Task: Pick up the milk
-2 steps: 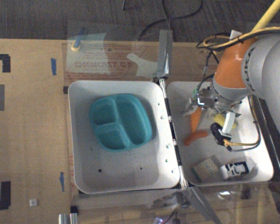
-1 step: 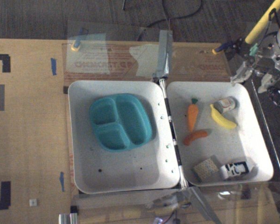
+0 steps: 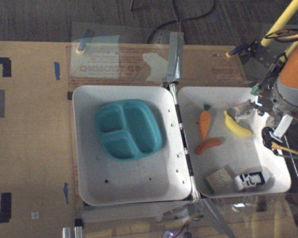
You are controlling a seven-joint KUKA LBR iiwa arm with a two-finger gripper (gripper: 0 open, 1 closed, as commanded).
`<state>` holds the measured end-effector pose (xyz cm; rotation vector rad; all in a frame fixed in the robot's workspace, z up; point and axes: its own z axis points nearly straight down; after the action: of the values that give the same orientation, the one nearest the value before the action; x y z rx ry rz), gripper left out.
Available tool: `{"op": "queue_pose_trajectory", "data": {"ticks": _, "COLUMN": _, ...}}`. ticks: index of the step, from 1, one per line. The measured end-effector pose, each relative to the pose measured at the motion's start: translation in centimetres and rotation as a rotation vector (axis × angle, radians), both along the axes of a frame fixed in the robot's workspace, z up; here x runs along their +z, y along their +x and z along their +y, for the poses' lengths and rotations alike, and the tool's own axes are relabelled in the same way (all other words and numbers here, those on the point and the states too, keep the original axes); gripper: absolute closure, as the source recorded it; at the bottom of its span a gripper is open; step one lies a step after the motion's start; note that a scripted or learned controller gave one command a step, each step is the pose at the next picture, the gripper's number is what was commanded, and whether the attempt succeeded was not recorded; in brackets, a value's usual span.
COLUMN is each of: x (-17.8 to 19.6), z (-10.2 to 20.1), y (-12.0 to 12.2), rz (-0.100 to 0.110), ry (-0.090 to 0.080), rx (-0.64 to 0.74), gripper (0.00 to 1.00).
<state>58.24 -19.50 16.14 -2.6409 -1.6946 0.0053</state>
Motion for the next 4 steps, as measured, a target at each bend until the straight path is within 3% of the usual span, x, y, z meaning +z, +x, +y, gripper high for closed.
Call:
{"op": "queue_pose_trajectory", "data": {"ticks": 1, "x": -7.4, "z": 7.9, "y": -4.3, "rz": -0.008, "ry": -0.002, "rx": -0.087, "gripper": 0.0}}
{"op": "queue_pose_trajectory", "data": {"ticks": 2, "x": 8.7, "z": 7.4, "y": -10.3, "rz": 0.0, "ry": -0.002, "rx": -0.143, "gripper": 0.0}}
{"op": "queue_pose_trajectory", "data": {"ticks": 3, "x": -2.0, "z": 4.1, "y": -10.5, "rz": 0.003, "ry": 0.0, "rx": -0.28, "gripper": 0.0}}
{"op": "queue_pose_trajectory", "data": {"ticks": 4, "x": -7.2, "z": 9.0, "y": -9.6, "rz": -0.026, "ry": -0.003, "rx": -0.488, "gripper": 0.0}}
